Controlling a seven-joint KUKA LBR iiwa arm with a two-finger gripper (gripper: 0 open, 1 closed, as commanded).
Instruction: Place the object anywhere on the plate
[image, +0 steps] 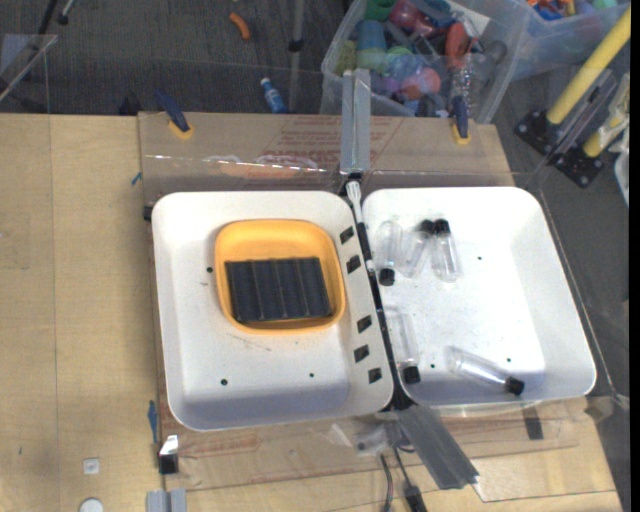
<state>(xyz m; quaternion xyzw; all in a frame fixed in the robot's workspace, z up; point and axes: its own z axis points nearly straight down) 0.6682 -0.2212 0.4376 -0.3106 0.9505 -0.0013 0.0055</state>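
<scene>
Nothing delivered yet: the yellow plate (280, 240) in the left bin (190, 370) holds a dark ridged slab (277, 288), while clear vials (440, 245) lie in the right bin (545, 300).

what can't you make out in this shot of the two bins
- Clear vials in the right bin, camera view: transparent against white, so their exact count and outlines are uncertain.
- The vial near the front: contents too small to tell.
- Dark ribbed block on the orange plate: what it is stays unclear at this resolution.
- Clutter in the clear tub behind the bench: cut off by the top edge.
</scene>
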